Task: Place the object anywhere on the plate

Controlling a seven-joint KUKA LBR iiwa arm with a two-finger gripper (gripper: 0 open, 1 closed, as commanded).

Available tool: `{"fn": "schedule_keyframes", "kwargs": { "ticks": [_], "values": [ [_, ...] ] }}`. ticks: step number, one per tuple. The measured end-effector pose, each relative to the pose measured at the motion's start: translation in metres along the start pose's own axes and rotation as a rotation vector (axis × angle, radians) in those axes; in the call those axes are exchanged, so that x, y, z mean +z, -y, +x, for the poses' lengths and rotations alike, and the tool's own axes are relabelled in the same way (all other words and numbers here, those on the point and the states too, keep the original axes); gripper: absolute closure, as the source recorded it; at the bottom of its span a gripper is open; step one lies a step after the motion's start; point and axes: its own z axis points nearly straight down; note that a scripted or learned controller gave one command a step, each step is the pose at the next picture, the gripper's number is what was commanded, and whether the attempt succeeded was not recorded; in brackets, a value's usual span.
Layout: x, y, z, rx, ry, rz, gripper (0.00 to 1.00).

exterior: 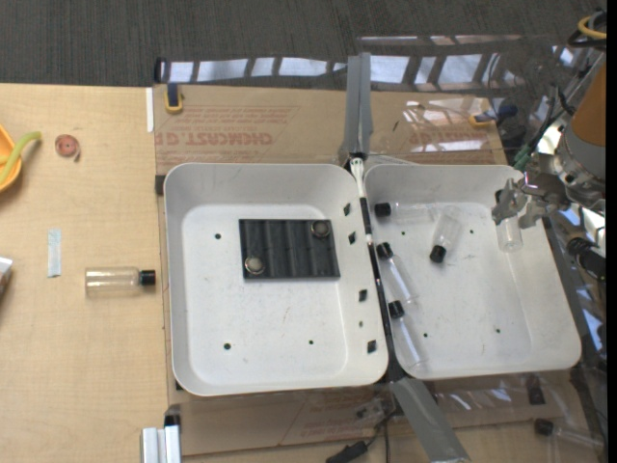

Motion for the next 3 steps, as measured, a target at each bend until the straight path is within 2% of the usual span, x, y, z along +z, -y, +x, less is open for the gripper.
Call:
{"fn": "schedule_keyframes", "kwargs": {
  "ticks": [1, 2, 3],
  "values": [
    [-0.051, -0.086, -0.002, 0.070, 0.001, -0.001, 1.00],
    [0.016, 0.046, 0.011, 0.157, -0.001, 0.003, 1.00],
    [-0.033, -0.032, 0.011, 0.026, 0.000, 0.000, 1.00]
  ]
}}
